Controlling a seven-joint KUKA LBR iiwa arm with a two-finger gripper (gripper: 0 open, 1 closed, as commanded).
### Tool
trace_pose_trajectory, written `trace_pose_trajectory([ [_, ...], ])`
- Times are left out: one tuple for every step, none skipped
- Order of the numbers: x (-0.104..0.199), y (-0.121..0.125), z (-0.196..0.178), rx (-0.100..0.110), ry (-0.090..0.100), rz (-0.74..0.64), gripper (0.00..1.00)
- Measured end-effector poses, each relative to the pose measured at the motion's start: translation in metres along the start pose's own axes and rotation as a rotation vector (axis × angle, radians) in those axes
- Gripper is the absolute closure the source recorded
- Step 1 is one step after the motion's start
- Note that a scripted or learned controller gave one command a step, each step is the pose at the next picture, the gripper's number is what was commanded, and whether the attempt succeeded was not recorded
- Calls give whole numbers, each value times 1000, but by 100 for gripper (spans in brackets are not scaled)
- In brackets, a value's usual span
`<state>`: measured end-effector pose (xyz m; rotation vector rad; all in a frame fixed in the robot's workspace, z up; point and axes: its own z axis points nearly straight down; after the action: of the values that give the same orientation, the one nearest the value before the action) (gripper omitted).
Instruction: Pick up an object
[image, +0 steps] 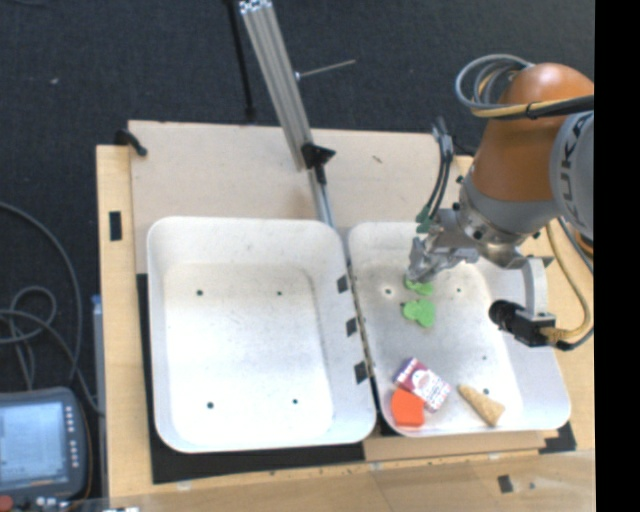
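Camera view: your gripper (420, 280) hangs low over the green object (420, 311) in the right bin (530, 400), near that bin's middle.

You are looking at a small, flat, irregular green piece; it looks light and probably soft or rubbery, so it should lift easily but could slip or flip; take it across its narrowest part, squarely from above; part of it sits right under the fingertips, and whether the claw is spread or pressed together you cannot tell from this angle; nothing is visibly pinched. Near the bin's front edge lie a red-and-white packet (422, 383), an orange block (407, 408) touching it, and a tan wedge (483, 403); all well apart from the green piece, so nothing crowds your approach; the left bin (170, 300) stands just beside.
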<state>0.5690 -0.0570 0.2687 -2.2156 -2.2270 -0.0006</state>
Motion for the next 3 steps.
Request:
trace_pose_trajectory([
  [52, -7, 6, 0, 1, -2, 100],
  [91, -32, 21, 1, 0, -1, 100],
  [132, -53, 19, 0, 1, -2, 100],
])
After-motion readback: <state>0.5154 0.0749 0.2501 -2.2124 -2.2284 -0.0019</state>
